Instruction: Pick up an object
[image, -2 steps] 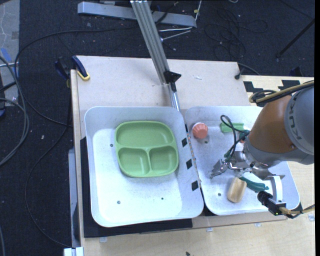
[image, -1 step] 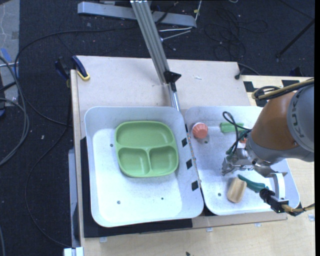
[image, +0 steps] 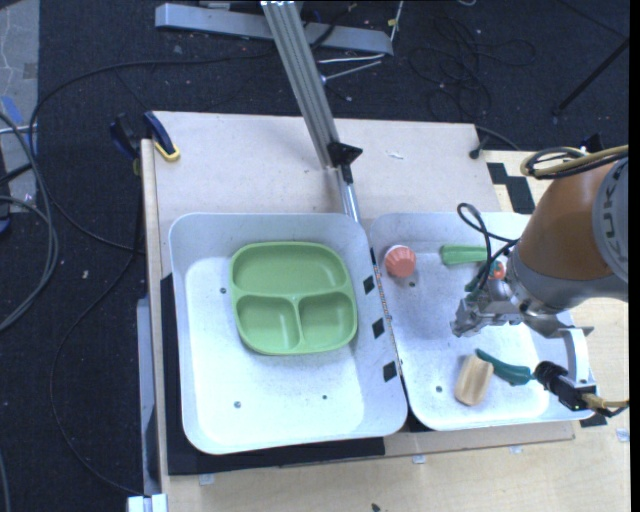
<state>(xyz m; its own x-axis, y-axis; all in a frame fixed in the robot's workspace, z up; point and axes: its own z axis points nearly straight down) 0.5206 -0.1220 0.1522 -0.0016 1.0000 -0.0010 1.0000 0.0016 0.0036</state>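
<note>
Four loose things lie in the right bin (image: 420, 400): orange ball (image: 400, 262), green piece (image: 462, 256), teal tool (image: 505, 368), tan block (image: 473, 380). Claw (image: 470, 318) hovers above the block; finger state I cannot tell. Best to centre squarely over the block before descending.

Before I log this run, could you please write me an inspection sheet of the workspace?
Surface: wooden bench bearing a left bin and a right bin.
Job's things: right bin holds an orange-pink ball, a green stick, a tan block and a teal tool.
Clutter: green divided plate in the left bin.
Grippers: gripper low over the right bin, with nothing seen in it.
Cables: black cable along the arm; more on the dark floor.
Surroundings: metal pole; clamp at the bench corner.
</note>
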